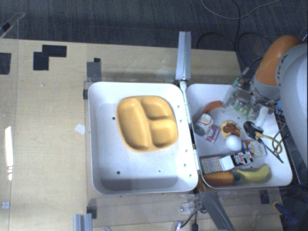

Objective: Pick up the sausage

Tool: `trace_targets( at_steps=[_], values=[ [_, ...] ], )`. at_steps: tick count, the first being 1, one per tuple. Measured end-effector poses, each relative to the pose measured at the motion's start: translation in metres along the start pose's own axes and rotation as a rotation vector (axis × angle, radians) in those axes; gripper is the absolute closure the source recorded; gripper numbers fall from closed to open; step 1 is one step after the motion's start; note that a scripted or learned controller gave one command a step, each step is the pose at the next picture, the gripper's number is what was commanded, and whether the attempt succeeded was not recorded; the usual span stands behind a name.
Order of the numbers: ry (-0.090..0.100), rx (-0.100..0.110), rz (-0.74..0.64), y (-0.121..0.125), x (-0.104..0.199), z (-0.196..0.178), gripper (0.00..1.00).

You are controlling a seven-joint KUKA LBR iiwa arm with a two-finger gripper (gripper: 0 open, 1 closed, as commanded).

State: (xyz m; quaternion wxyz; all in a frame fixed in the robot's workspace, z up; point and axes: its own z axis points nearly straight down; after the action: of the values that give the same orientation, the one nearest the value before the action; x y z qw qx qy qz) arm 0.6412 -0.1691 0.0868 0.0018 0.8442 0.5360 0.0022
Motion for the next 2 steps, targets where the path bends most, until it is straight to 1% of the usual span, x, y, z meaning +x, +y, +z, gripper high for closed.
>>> trace_targets(
  at_steps=[1,2],
  values=[
    [-0.013,0.034,0.041,0.0162,0.0154,0.0007,0.0],
    [-0.017,0.029,0.059,0.0142,0.0181,0.0009,0.0]
  ],
)
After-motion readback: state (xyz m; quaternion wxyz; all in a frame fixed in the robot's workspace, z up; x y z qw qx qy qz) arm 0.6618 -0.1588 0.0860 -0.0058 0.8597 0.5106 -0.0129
